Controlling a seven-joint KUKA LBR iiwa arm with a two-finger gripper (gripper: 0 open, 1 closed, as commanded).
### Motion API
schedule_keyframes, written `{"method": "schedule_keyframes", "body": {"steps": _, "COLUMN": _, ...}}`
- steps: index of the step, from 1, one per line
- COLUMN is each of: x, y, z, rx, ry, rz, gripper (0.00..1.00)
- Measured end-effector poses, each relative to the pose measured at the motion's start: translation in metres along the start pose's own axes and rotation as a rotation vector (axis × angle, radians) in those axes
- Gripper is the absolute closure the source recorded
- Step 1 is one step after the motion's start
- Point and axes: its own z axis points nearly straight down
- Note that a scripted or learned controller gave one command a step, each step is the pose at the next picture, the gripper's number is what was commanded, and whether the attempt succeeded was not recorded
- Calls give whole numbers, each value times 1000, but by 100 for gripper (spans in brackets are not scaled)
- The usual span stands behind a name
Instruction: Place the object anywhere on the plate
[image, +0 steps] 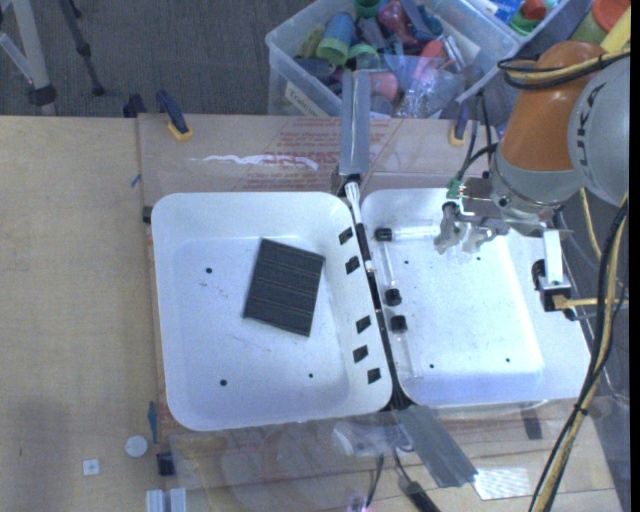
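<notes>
Arm in from the right, gripper (462, 232) hanging over the far part of the right bin (520, 372), and the jaws — can't tell if they're open or shut, too blurred, w/ something pale and glassy-looking around them; can't say they carry anything. The plate, that dark grey ribbed square (286, 286), lies flat and a bit turned in the left bin (170, 340), well apart from the gripper, on the other side of the divider. The object to place? Can't pick one out for sure. Right bin shows a few small dark bits near its left wall, prob. fixtures, nothing else; left bin has just the plate. Risks, as I judge it: if the jaws are bare, the arm carries nothing across; if they do hold something clear and light, it could slip on the crossing or clip the ridge btw bins. Plate's small too, so a drop could land on white bin floor beside it.
</notes>
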Motion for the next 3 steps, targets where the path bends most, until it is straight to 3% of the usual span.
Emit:
{"method": "schedule_keyframes", "body": {"steps": 1, "x": 12, "y": 46, "z": -41, "rx": 0, "ry": -1, "rz": 338, "gripper": 100}}
{"method": "schedule_keyframes", "body": {"steps": 2, "x": 64, "y": 12, "z": -16, "rx": 7, "ry": -3, "rz": 905, "gripper": 100}}
{"method": "schedule_keyframes", "body": {"steps": 3, "x": 149, "y": -13, "z": -90, "rx": 1, "ry": -1, "rz": 914, "gripper": 100}}
